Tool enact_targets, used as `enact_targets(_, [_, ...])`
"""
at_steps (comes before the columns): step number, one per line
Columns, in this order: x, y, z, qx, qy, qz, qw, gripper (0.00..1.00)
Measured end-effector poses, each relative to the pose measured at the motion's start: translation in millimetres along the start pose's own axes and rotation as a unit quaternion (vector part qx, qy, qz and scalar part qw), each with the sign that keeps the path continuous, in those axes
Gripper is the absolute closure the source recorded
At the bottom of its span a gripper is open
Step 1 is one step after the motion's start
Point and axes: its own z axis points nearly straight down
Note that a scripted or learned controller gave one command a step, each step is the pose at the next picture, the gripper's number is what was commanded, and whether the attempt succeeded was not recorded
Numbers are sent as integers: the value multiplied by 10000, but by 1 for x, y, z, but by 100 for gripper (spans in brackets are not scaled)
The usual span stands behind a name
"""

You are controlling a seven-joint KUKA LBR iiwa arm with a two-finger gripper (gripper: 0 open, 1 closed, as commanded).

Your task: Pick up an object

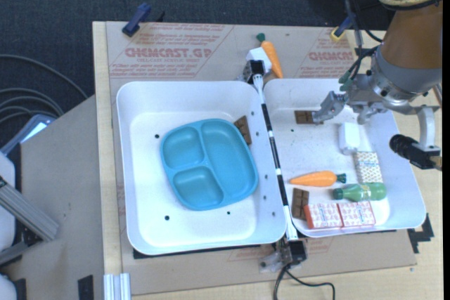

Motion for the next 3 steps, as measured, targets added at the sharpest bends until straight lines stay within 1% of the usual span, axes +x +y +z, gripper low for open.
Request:
enact_targets(1, [-7, -47, 148, -4, -3, 5, 10000, 0])
enact_targets(2, [-27, 59, 147, -14, -7, -1, 10000, 0])
enact_targets(3, [-29, 98, 147, -14, -7, -5, 10000, 0])
